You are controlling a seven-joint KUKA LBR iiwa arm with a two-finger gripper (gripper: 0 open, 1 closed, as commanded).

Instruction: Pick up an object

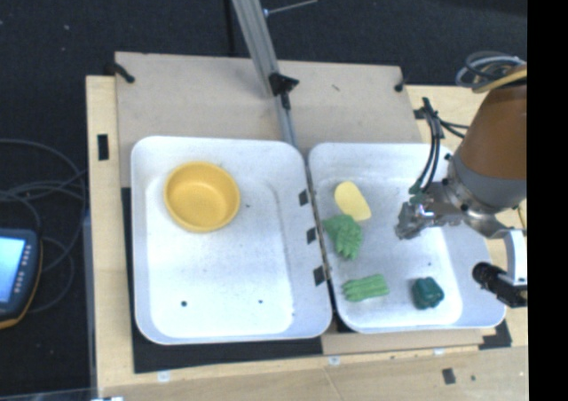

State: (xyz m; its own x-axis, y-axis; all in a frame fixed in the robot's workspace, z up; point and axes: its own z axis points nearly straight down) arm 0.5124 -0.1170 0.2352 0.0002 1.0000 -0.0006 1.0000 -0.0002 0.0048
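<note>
The right bin [382,160] holds a pale yellow oval piece [352,200], a green leafy toy [343,235] just below it, a ridged green piece [365,287] near the front, and a dark teal block [427,293] at the front right. My gripper [410,222] hangs over the right half of this bin, right of the yellow piece and above the teal block. It is apart from all of them. Nothing shows between its fingers.
A yellow bowl [202,196] sits in the back left of the left bin [222,302]. A grey metal pole [257,31] slants down to the divider between the bins. Cables and a handheld screen [13,271] lie off the bench at left.
</note>
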